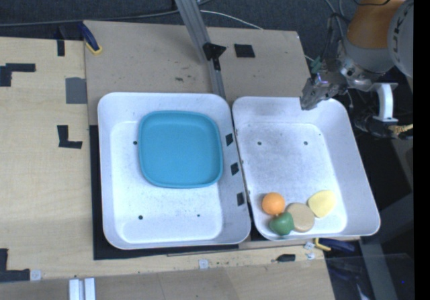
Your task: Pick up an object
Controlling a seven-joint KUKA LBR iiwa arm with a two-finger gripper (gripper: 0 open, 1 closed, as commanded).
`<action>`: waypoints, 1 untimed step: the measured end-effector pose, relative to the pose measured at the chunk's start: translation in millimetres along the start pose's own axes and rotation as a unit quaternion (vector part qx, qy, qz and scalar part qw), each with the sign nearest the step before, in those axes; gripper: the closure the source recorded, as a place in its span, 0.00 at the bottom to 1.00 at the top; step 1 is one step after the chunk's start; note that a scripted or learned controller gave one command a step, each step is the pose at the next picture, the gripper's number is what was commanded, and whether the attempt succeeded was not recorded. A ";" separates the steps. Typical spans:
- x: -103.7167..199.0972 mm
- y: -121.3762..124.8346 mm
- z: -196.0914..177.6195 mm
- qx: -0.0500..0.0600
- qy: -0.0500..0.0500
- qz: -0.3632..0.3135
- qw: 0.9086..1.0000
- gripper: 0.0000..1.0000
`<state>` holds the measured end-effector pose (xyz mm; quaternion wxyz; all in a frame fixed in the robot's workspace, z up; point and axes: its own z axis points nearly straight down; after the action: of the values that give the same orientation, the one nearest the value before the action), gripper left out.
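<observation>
An orange ball (273, 203), a green ball (281, 224), a tan round piece (302, 217) and a yellow piece (322, 203) lie bunched in the near corner of the right bin (289, 151). My gripper (313, 95) hangs over the far right corner of that bin, well away from the cluster, with nothing seen between its fingers.
The left bin (121, 178) holds a blue square plate (180, 148). A slanted metal pole (195, 17) rises behind the two bins. The arm's orange band (376, 17) and cables sit at the upper right.
</observation>
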<state>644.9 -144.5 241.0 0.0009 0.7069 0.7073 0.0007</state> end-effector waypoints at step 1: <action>46.9 -12.6 11.9 0.002 0.000 -0.001 1.000 1.00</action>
<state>632.2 -97.6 229.0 -0.0006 0.7064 0.7079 -0.0004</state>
